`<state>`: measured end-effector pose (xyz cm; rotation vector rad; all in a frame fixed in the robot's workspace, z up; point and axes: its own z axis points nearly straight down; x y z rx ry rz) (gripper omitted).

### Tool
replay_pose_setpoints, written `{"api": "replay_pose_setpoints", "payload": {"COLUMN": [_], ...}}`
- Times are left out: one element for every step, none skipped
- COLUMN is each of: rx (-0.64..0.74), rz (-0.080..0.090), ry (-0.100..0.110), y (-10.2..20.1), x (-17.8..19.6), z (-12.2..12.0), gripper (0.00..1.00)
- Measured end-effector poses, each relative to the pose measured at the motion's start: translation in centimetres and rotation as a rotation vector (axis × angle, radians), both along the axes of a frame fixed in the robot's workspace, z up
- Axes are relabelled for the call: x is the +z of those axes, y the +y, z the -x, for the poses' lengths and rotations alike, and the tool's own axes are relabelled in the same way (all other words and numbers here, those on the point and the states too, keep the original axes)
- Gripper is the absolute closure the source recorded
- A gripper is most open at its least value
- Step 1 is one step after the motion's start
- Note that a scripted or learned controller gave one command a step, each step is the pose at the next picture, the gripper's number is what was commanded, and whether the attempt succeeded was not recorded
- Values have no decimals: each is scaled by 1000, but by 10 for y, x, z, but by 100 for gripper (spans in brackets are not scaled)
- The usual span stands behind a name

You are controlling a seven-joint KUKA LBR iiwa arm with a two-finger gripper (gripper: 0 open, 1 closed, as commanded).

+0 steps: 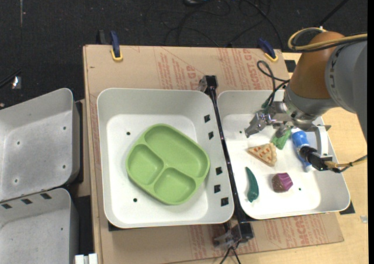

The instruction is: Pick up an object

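The biggest thing was the grey arm [345, 73] with its orange band, reaching in from the right over the right bin [333, 195]. Far to the left of the claw sat the left bin [114, 111], and in it lay a green plate [168, 164] with three parts.

The claw [270, 122] hung over the top part of the right bin. Its shiny fingers [257, 124] pointed to the left and a little down. They looked spread a bit, but the view was poor there, so I could not tell for sure. Nothing was seen between them.

Just under the claw lay a pizza slice [263, 153], with its tip pointing left and its crust to the right. Below that, and a bit left, lay a long green pepper [251, 184]. It ran up and down the bin, with its thin end at the top. To the lower right of the claw lay a blue bottle [301, 145], running down and to the right, with its black end lowest. A small green thing [283, 138] sat just right of the claw, close beside the bottle. Smallest was a purple lump [282, 182], lower down, between the pepper and the bottle.
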<state>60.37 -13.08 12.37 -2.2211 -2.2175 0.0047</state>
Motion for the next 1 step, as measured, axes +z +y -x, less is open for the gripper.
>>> {"api": "replay_pose_setpoints", "payload": {"rx": [1], "rz": [-1], "ry": [-1], "y": [1], "x": [-34], "z": [1], "gripper": [0]}}
